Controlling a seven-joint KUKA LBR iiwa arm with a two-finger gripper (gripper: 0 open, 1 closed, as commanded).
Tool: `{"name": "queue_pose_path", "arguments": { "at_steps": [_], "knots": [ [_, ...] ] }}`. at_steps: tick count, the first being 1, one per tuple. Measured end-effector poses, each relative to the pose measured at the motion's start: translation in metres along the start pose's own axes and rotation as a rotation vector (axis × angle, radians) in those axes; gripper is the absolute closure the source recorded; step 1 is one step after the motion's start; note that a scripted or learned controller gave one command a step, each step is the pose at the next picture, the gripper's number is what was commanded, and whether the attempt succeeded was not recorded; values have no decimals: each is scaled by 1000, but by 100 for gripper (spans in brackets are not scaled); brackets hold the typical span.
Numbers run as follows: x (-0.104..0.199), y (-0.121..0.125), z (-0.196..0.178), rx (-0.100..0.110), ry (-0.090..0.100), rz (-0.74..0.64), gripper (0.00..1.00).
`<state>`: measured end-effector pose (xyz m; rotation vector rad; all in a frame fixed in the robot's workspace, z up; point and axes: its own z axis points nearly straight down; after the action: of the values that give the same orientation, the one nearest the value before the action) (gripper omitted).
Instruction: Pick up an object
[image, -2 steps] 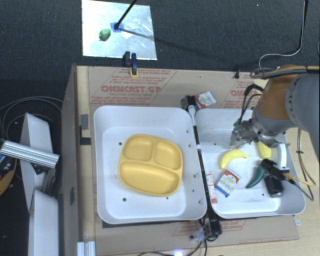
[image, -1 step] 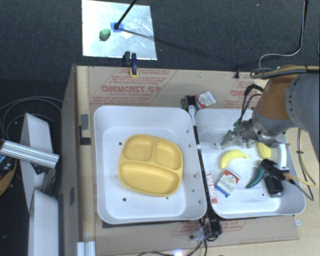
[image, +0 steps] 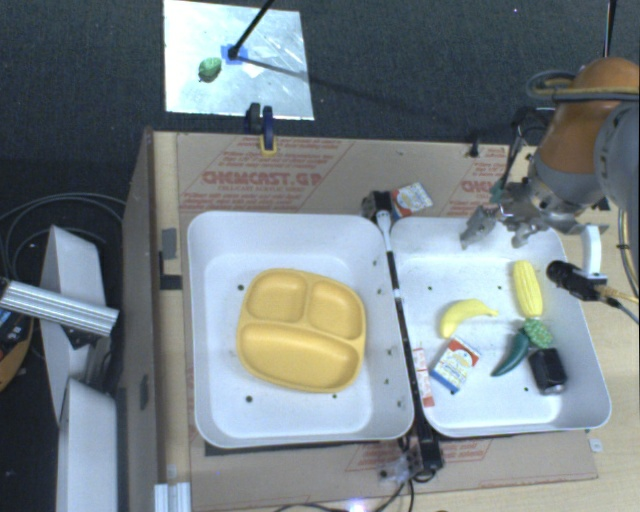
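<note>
Camera view: pincer hovered over far rim of right bin, fingers spread, nothing between them. Candidate objects all lay loose on right bin floor: corn cob near pincer, banana toward bin centre, green pepper and black block at near side, small carton beside divider. Yellow tray sat in left bin. Judged: pick not begun; descent, closing, lift all left.
</note>
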<state>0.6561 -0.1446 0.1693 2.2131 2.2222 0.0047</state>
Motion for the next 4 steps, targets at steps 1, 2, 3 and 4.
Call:
{"name": "queue_pose_path", "arguments": {
  "at_steps": [1,2,3,4],
  "knots": [
    [54,-44,56,7,3,0,0],
    [38,-87,85,7,1,3,0],
    [38,-86,74,3,2,2,100],
    [38,-86,74,3,2,1,0]
  ]
}}
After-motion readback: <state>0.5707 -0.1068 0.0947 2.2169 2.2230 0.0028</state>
